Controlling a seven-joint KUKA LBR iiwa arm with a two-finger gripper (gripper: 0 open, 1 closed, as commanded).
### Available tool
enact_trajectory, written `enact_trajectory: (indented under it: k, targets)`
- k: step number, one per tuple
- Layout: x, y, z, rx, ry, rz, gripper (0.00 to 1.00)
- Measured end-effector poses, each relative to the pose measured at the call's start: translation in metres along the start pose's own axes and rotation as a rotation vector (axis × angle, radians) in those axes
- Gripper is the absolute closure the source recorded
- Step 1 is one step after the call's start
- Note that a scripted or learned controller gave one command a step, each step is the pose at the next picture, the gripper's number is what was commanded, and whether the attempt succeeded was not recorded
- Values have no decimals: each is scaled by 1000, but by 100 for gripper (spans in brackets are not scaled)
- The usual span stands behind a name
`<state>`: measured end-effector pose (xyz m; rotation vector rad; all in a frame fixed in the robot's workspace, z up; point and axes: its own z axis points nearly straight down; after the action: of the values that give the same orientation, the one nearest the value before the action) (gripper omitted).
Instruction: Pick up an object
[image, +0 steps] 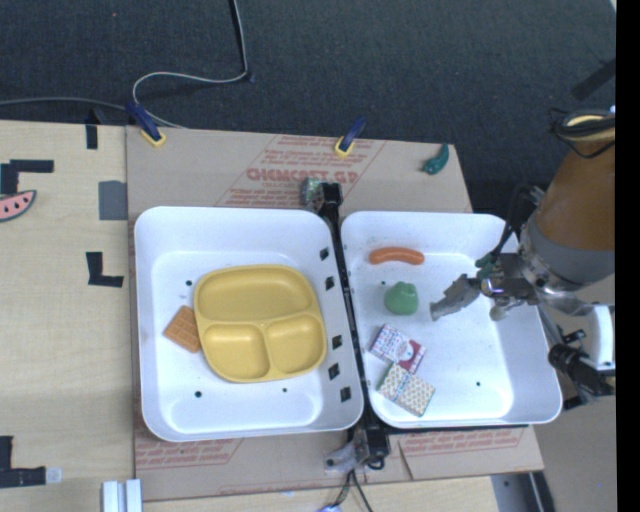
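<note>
The gripper (472, 300) hangs over the right bin (520, 395) with its two fingers spread apart and nothing between them. A green toy (402, 298) sits just to its left, a sausage (397, 257) beyond that, two small packets (401, 371) nearer the front. The left bin (165, 400) holds a yellow tray (262, 322) (with a cracker (183, 328) tucked against it).

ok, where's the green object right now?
In the right bin, left-centre: the green object sits just below the orange sausage, above the two small cartons, with the tool to its right.
</note>
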<state>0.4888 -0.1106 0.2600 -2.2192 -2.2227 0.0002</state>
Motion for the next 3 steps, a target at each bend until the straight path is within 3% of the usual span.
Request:
enact_trajectory:
  k: [1,2,3]
  targets:
    - [4,14,159,1,1,1,0]
    - [16,74,171,-7,2,0,0]
    - [16,77,158,-16,0,0,100]
